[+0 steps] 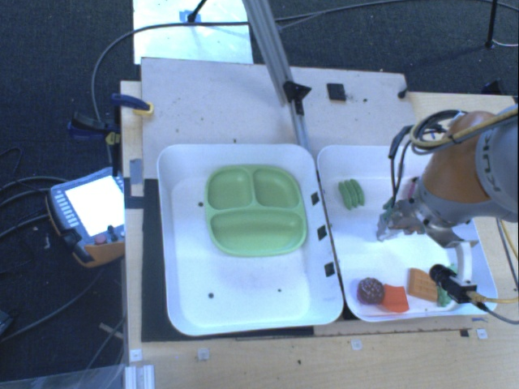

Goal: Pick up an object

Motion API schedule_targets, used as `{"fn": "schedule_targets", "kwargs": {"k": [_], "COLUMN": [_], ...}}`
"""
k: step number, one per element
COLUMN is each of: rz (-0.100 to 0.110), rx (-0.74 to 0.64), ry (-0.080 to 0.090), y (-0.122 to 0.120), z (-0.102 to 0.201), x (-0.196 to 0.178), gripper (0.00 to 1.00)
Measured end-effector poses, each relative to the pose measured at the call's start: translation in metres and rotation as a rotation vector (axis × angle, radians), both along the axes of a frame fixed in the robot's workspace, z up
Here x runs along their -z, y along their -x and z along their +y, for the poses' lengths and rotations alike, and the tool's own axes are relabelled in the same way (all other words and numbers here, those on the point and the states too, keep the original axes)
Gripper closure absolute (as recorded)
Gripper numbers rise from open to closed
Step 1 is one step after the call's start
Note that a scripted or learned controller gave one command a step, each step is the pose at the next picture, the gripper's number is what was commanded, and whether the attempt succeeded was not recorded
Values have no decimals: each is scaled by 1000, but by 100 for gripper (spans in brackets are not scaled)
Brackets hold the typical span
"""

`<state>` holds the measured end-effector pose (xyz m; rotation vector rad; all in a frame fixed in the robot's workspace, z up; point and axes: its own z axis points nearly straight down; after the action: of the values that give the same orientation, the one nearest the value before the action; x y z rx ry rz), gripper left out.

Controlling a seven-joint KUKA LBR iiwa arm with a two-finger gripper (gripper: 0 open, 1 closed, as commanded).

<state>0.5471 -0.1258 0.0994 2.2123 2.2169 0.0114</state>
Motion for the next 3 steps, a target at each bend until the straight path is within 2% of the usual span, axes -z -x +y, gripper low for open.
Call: {"fn": "schedule_targets", "kwargs": {"k": [2, 3], "rz": [4, 7], "rx": [-2, -3], "ry": [1, -1], "y": [-6, -7], "z": [-16, -16], "x": [-120, -145], "gripper": [100, 100]}}
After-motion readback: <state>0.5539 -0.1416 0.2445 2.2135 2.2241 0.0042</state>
